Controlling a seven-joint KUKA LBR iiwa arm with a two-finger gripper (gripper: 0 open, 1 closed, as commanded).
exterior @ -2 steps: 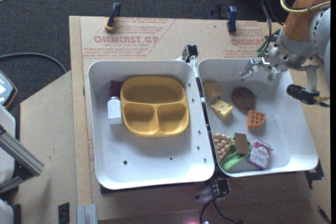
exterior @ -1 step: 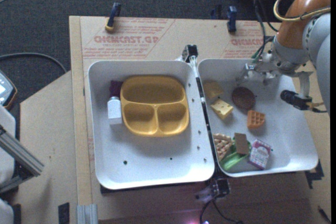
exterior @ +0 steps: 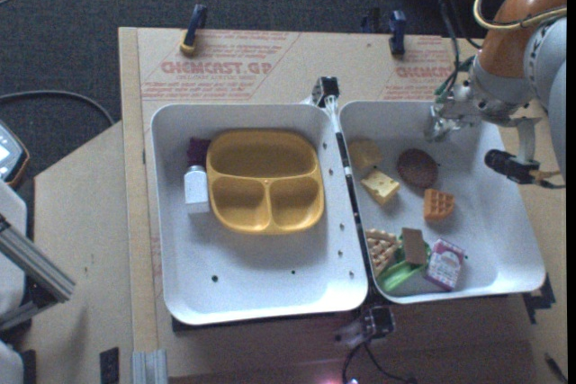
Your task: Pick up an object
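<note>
While hovering over far edge of right bin [exterior: 504, 270], gripper [exterior: 438, 127] state impossible to tell
Nearest target: brown cookie [exterior: 418, 167], just near-left; could clip bin wall and miss

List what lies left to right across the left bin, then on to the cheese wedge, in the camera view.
White bottle → yellow divided tray → cheese wedge in the right bin.
</note>
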